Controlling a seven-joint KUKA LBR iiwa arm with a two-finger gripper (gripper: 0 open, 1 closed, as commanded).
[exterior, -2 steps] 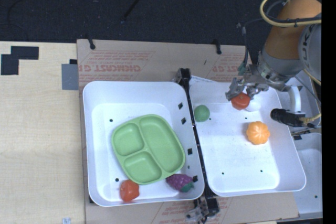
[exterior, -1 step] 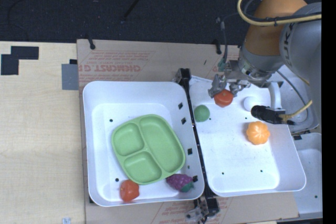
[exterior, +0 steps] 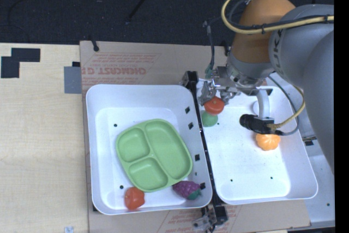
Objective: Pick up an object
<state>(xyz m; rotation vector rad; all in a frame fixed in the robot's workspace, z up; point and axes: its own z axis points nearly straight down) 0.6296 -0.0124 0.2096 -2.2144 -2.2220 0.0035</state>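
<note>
The gripper is hanging over the far left corner of the right bin, right at a red piece lying there, though whether it is clamping anything I cannot tell.

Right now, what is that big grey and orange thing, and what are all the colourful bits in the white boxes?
That big grey thing with the orange band is a robot arm. It reaches in from the right. At its end is a gripper, which is its grabbing hand. The picture comes from one camera fixed up high, looking down at a slant on the bench.

There are two white bins. The left bin has a green plate with three sections. Next to the plate are a reddish toy and a purple toy. The right bin has an orange toy, a green toy and a red toy.

The gripper is right over that red toy, near the wall between the bins. I cannot tell if it has grabbed it.
</note>
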